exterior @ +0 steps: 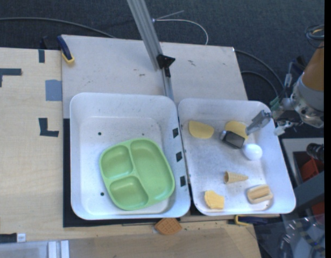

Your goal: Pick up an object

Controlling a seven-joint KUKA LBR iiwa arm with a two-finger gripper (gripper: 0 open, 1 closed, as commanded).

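lab | bench (25, 106) (taped marks), white bins (79, 144), loose cables (192, 23)

A: Any lettering on the green divided plate (136, 173) or on either of the white bins (79, 144)?

B: None that can be read. Their surfaces are plain.

A: What about the dark tape pieces (46, 127) on the wooden bench (20, 165)?

B: Just angular shapes, no letters or numbers. The food pieces carry no labels either. Nothing legible anywhere.
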